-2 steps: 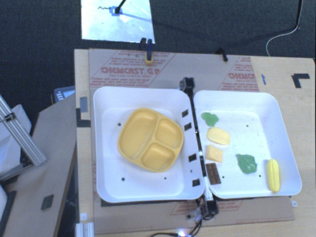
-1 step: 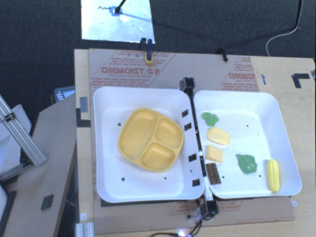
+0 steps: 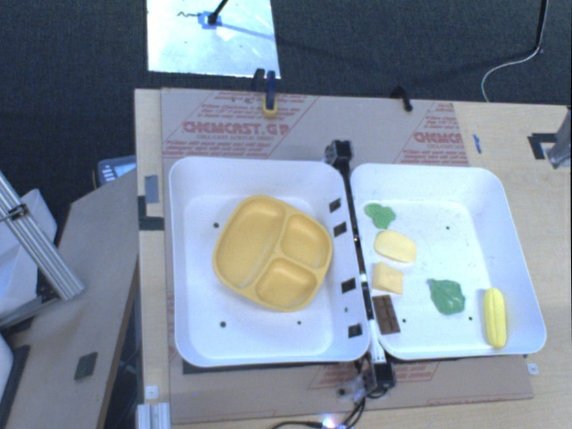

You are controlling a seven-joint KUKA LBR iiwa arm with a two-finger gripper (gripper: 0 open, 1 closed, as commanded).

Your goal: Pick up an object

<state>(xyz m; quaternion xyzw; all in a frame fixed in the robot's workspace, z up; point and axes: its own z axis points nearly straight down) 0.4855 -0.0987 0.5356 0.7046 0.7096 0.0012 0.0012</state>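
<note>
A small brown block (image 3: 385,314) lies at the front of the right bin (image 3: 511,231), by the wall between the bins. Near it are a yellow square (image 3: 388,278), a pale yellow oval (image 3: 395,246), two green lumps (image 3: 446,296) (image 3: 380,214) and a long yellow toy (image 3: 494,316). The left bin (image 3: 192,239) holds a yellow plate (image 3: 273,252) with three parts.

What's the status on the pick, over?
Arm barely in frame at right edge, fingers unreadable. Nothing picked: yellow corn, green pieces, cheese slice lie in right bin. Yellow tray in left bin. No obstruction.
</note>
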